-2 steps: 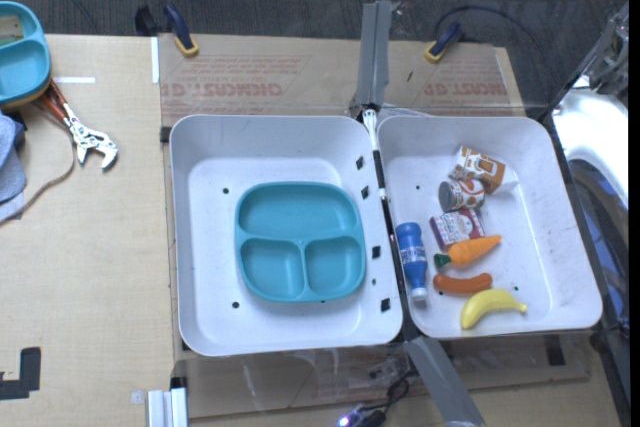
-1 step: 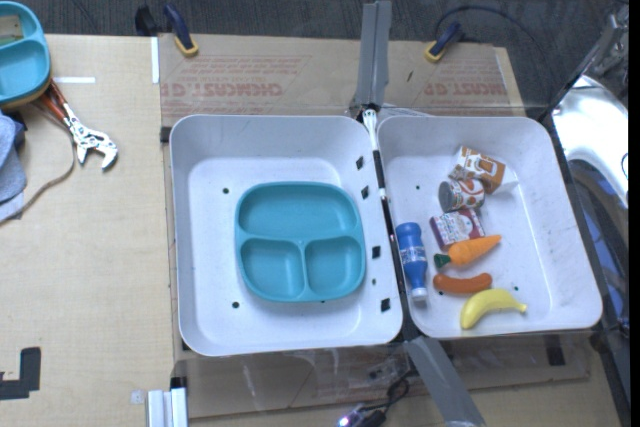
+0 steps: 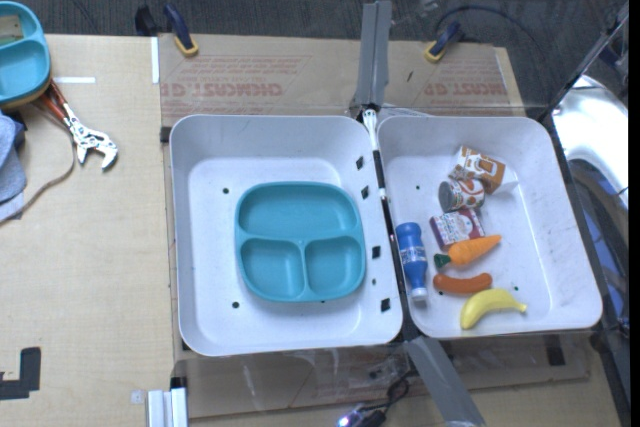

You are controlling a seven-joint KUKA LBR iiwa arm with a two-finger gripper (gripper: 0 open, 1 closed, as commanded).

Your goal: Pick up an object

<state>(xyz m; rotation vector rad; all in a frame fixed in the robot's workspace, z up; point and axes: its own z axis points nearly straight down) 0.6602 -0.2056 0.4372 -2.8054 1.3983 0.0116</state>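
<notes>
Two white bins side by side under me: left bin (image 3: 195,215) carries a big teal divided tray (image 3: 300,241), right bin (image 3: 560,215) holds all the small stuff, so that's where my pick comes from. My arm (image 3: 590,130) sits at the right edge, just a pale grey curve past the bin's rim; claw state, can't tell from here. Working thru the candidates big to small: blue bottle (image 3: 411,260) lies lengthwise close along the left wall, white cap toward the front; awkward, wall crowds one side. Carrot (image 3: 470,250) lies slanted mid-bin, touching the purple packet (image 3: 455,227) above it and close over the sausage (image 3: 463,282) below. Banana (image 3: 490,306) lies nearest the front, a bit clear of the rest on its front side. Small can (image 3: 462,195) and orange-white carton (image 3: 482,169) crowd together toward the back. Best bet imo: banana. Come straight down, close across its narrow width, not along the curve, and keep off the sausage. Nothing lifted yet.
</notes>
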